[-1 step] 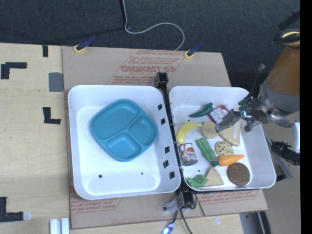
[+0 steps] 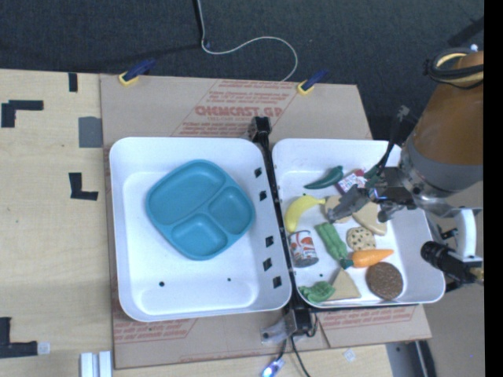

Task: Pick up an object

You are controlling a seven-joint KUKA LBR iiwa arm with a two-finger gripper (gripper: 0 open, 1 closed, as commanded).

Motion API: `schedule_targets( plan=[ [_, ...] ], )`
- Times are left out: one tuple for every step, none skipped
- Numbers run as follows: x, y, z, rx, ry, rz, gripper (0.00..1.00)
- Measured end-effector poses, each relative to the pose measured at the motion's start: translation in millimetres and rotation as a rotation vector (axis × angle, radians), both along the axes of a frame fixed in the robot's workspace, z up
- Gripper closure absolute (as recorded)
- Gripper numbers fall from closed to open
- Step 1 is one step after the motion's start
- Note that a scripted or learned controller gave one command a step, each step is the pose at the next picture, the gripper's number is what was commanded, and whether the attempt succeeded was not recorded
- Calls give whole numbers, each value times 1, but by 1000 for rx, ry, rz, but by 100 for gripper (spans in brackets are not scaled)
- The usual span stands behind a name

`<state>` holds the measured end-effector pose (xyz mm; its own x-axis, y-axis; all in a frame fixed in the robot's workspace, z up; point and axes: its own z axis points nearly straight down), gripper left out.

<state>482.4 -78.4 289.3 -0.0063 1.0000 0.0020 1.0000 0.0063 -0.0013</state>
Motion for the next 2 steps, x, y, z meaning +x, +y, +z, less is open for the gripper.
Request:
schedule_targets(
  plan=[
    [1, -3, 8, -1, 2, -4, 100],
    [25, 86, -39, 1, 6, 4, 100]
  ],
)
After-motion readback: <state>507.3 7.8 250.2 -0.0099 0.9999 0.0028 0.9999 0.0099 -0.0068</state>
